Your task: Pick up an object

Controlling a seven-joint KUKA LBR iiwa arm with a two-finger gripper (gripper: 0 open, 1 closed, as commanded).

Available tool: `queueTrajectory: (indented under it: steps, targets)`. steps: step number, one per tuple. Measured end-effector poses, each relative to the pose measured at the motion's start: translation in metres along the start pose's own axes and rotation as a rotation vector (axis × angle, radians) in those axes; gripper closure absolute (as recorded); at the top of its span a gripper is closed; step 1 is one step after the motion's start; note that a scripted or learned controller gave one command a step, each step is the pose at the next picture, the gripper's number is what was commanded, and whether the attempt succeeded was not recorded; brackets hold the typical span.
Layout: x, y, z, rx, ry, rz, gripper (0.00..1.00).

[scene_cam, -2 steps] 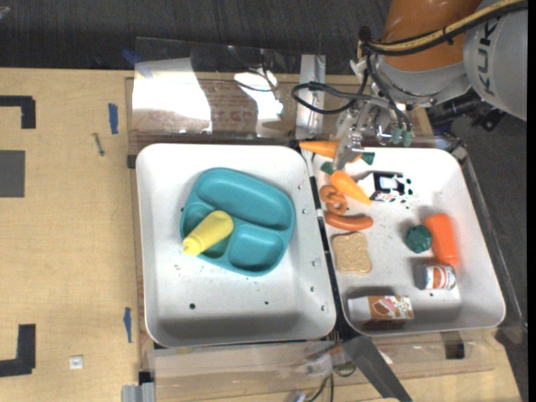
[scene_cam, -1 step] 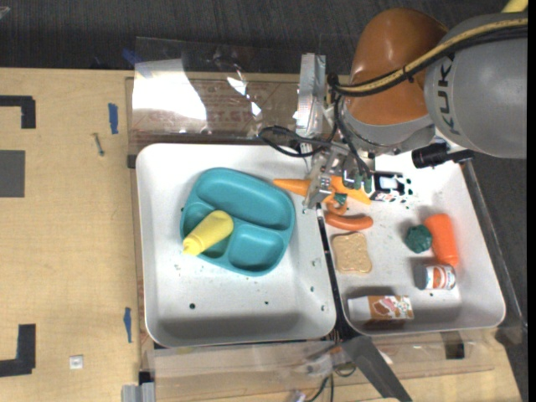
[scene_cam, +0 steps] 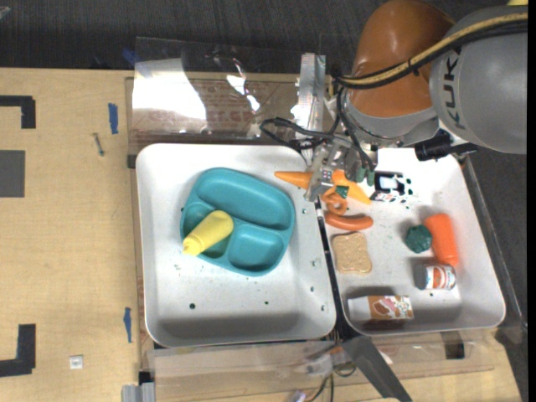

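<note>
**Gripper parked over the divider, grab not confirmed**

Tan bench (scene_cam: 59, 249) is seen at far left, with two white bins set on it. Left bin (scene_cam: 167, 300) is taken up by a teal divided tray (scene_cam: 251, 203), where a yellow bottle (scene_cam: 208, 232) is cradled. At the shared rim, the gripper (scene_cam: 322, 178) is lowered by a carrot (scene_cam: 295, 177), probably the pick. Whether anything's clamped can't be told. Toast (scene_cam: 352, 254), a can (scene_cam: 435, 276) and an orange tube (scene_cam: 443, 237) are scattered in the right bin (scene_cam: 477, 304).

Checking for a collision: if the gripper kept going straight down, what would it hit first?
Probably the orange carrot at the bins' shared edge, under the gripper; depth is unclear from above.
</note>
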State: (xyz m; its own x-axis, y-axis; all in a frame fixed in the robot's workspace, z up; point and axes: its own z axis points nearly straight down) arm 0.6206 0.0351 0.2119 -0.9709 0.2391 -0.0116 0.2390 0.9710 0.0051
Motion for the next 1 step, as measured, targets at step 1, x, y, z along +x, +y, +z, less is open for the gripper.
queueTrajectory:
  steps: [1]
  targets:
    - [-0.0017,0.0012,-0.0112,-0.002,-0.008,-0.002,1.0]
